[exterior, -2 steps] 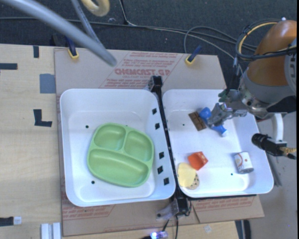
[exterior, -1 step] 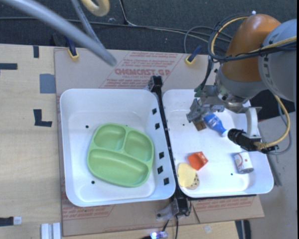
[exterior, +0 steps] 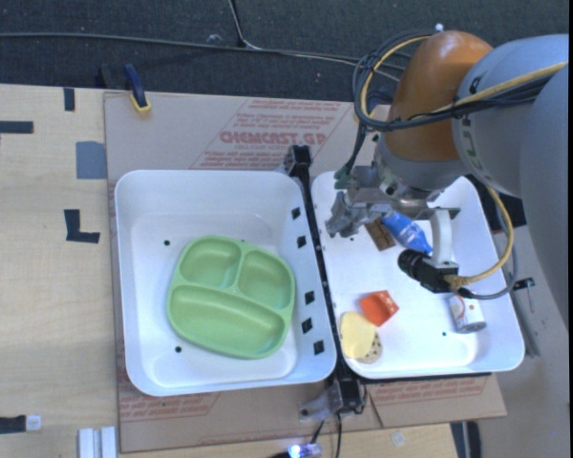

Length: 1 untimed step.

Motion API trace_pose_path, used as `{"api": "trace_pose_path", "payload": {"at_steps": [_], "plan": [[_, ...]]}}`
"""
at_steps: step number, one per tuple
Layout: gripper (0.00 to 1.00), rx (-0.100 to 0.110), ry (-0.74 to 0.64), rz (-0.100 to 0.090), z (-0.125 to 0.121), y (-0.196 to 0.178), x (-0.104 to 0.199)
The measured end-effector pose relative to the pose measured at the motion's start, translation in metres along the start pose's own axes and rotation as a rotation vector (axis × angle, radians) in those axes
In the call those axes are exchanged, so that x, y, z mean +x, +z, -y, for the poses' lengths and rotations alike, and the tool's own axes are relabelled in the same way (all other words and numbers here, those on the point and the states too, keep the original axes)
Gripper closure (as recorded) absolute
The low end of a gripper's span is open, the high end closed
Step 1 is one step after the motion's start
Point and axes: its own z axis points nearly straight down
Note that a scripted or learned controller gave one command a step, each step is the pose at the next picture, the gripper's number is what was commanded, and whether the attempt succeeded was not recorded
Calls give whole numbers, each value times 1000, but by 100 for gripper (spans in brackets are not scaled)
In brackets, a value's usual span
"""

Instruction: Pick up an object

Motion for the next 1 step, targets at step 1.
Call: {"api": "trace_pose_path", "payload": {"at_steps": [1], "plan": [[100,0,-1,0,-2,14,55]]}}
